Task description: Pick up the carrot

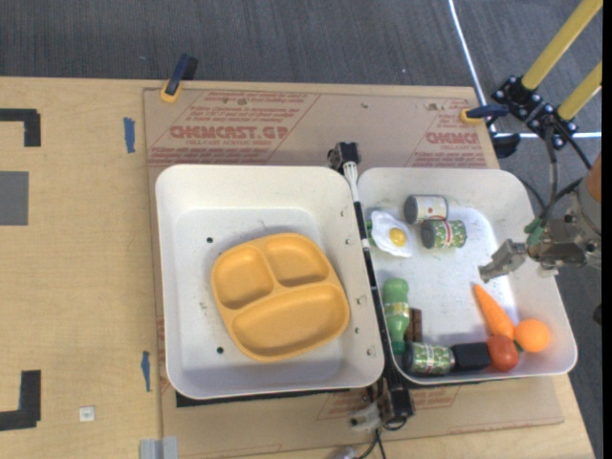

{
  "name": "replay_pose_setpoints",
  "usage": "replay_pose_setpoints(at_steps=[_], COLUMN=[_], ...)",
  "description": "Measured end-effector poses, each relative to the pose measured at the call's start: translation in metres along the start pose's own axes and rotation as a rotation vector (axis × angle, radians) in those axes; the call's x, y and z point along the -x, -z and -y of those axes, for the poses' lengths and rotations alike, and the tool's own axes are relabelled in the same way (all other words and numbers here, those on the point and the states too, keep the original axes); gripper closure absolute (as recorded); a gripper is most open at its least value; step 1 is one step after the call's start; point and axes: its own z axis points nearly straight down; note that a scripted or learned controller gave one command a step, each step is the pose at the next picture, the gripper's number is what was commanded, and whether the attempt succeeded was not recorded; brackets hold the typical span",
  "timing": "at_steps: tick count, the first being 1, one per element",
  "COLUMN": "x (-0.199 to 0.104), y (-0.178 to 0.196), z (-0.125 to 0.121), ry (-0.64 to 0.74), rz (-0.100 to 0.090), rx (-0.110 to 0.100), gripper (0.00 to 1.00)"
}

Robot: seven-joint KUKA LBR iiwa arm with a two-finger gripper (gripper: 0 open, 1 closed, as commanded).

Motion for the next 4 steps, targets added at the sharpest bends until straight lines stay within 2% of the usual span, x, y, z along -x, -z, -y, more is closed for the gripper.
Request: replay_pose_setpoints(at_steps=[1, 2, 3, 4], x=[0.0, 0.018, 0.018, -0.015], y=[-0.123, -0.159, -0.152, -0.027], z=[0.003, -0.02, -0.021, -0.002], ry=[-0.152, 0.097, 0.095, -0.061], rz=[-0.001, -0.001, 0.0, 0.001], rx=[0.0, 0.002, 0.004, 0.001], gripper=[0.0, 0.0, 1.0, 1.0])
